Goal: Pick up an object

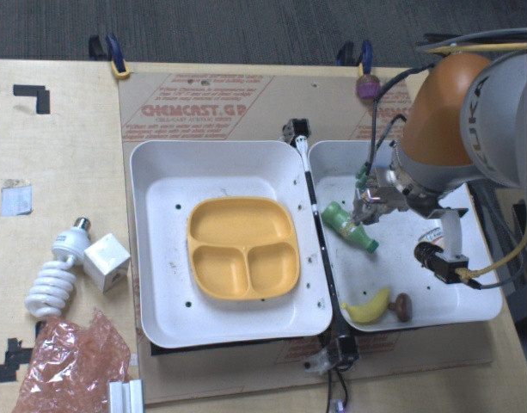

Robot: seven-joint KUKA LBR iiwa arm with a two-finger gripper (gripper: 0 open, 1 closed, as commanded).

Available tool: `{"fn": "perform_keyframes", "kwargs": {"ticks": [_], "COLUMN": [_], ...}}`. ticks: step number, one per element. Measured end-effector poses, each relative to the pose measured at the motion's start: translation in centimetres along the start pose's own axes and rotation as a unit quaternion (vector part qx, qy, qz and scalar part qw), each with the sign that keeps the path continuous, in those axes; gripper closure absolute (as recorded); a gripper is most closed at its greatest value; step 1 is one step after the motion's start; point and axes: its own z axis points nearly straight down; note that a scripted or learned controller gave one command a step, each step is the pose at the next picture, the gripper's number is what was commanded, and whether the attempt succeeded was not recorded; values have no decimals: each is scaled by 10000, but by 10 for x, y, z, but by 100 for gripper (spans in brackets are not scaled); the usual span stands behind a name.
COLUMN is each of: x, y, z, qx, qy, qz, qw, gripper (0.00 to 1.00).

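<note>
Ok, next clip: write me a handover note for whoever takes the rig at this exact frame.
Gripper: low in the right bin, right at the green bottle; no grasp visible.
Things: green bottle lies near the right bin's left wall; banana and a small brown object at its front edge. Yellow divided tray sits in the left bin.
Done: nothing lifted.
Left: grasp one object and raise it.

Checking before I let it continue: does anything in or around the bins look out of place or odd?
Nothing looks spilled or broken. The green bottle lies on its side in the right bin. A light bulb and crumpled plastic wrap lie loose on the bench.
</note>
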Motion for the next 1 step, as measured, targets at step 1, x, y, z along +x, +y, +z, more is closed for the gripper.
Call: {"fn": "perform_keyframes", "kwargs": {"ticks": [1], "x": [-61], "y": [5], "z": [83], "qx": [2], "qy": [1], "qz": [17], "qw": [10000], "gripper": [0]}}
